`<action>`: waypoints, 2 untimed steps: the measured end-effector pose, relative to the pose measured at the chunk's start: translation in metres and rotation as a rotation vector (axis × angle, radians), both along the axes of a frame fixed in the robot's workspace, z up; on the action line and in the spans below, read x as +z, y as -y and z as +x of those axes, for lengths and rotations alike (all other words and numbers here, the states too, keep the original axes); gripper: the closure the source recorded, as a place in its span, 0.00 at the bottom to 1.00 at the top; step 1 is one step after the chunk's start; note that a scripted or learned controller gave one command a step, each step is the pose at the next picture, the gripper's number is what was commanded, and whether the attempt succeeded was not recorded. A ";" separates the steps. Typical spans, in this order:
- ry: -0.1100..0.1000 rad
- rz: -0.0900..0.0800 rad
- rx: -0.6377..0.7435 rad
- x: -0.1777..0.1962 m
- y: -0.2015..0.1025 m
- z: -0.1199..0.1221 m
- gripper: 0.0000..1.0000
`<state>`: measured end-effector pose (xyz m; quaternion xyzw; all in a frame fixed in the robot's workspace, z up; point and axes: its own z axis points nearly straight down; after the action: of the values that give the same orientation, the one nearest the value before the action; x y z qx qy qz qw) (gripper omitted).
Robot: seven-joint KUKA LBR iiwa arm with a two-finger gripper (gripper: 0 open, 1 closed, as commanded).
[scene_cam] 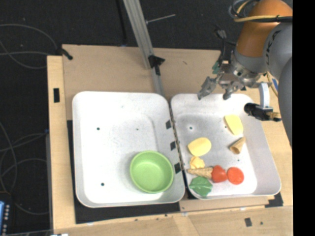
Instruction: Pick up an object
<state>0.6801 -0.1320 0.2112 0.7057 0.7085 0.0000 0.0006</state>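
A: So, what sits on the bench?

B: Two shallow white bins lie side by side on a tan board. The left bin holds a green bowl near its lower right corner, upright, hollow side up. The right bin holds a cluster of small toy foods.

A: Which foods?

B: A pale yellow wedge lies toward the upper right. Just below it is a small tan cone-shaped piece. Near the middle lies a yellow oval piece, with a smaller yellow bit just beneath. Along the lower edge are a tan stick-like piece, two red round pieces side by side, and a green leafy piece in the corner.

A: Where is the arm?

B: It reaches in from the right, grey with an orange band. Its gripper hangs over the top edge of the right bin, fingers spread apart with nothing between them, well apart from the foods below.

A: Any writing or labels?

B: None can be read; no brand marks are legible on the bins, the arm or the objects
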 end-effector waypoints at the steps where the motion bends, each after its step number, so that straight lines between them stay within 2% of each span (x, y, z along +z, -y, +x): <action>1: 0.000 -0.001 0.000 0.000 0.001 0.000 0.00; 2: -0.006 -0.003 -0.005 -0.056 0.007 -0.010 0.00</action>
<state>0.6701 -0.1390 0.1555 0.7074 0.7068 -0.0030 -0.0004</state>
